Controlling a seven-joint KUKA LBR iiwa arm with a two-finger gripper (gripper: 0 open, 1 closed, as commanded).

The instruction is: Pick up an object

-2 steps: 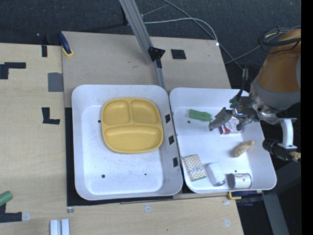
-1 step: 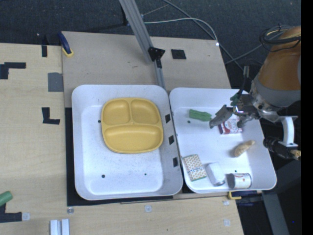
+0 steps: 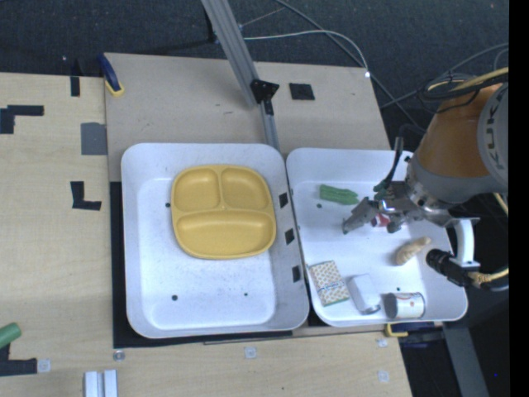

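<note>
Objects: several small things lie in the right bin (image 3: 304, 165), all loose on its white floor, none of them between the gripper's fingers.
White can (image 3: 403, 305): lying on its side at the near edge of the right bin, its red end turned toward the left.
Grey block (image 3: 362, 293): just left of the can, close to it.
Checked packet (image 3: 327, 282): flat at the right bin's near left corner, beside the grey block.
Tan piece (image 3: 411, 250): a pale, bread-like lump farther in, toward the right bin's right side, just below the wrist.
Gripper (image 3: 357, 221): low over the middle of the right bin, pointing left; its dark fingers (image 3: 364, 214) look spread a little, with bare white floor showing between them.
Green piece (image 3: 339, 194): beyond the gripper, toward the right bin's far left part, near the fingertips but apart from them.
Arm (image 3: 459, 143): grey with an orange band, leaning in over the right bin's right rim.
Yellow plate (image 3: 223, 211): three sections, sitting in the far half of the left bin (image 3: 207, 304), which adjoins the right bin.
Metal pole (image 3: 235, 40): slanting over the bench beyond both bins.
</note>
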